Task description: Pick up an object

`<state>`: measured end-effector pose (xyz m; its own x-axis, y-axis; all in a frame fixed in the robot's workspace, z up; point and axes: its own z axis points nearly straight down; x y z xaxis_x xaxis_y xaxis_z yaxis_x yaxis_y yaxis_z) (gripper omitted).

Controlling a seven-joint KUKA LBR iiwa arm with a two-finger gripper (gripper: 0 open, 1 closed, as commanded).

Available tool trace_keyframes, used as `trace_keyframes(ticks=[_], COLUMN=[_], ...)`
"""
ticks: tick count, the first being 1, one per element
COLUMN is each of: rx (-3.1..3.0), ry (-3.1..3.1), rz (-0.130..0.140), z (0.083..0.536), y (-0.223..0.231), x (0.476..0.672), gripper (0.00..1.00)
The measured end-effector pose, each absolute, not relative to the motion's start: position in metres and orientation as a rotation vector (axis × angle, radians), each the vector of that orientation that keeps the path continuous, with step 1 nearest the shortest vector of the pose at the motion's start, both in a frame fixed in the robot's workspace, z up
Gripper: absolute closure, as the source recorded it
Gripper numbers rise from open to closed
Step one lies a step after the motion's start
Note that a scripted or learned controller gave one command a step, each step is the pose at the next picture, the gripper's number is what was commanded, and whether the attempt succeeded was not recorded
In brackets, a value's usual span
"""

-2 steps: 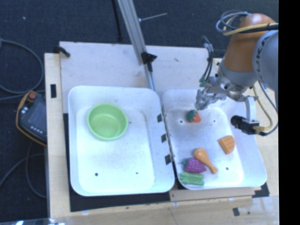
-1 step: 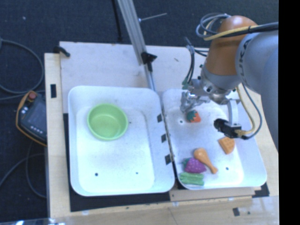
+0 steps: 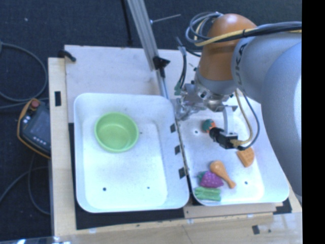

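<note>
My gripper (image 3: 184,110) hangs over the far left part of the right bin (image 3: 269,187), close to the divider between the bins. Several small toys lie in that bin: a teal and orange piece (image 3: 207,125) just right of the gripper, an orange wedge (image 3: 246,157), a tan drumstick shape (image 3: 222,172), a purple grape cluster (image 3: 210,180) and a green piece (image 3: 207,193) near the front edge. Nothing shows between the fingers.
A light green bowl (image 3: 117,131) sits in the left bin (image 3: 127,187). A slanted metal post (image 3: 144,29) rises behind the bins. A black cable connector (image 3: 226,138) dangles from the wrist over the right bin. A pendant (image 3: 34,127) lies off the bench at left.
</note>
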<state>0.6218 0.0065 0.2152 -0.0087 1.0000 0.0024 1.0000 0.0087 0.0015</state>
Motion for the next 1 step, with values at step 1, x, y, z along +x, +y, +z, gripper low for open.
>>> trace_keyframes(ticks=[1], rx=[-2.211], ry=[-2.230], rz=[-0.004], z=[0.2169], y=[0.0625], x=[0.6242], gripper=[1.00])
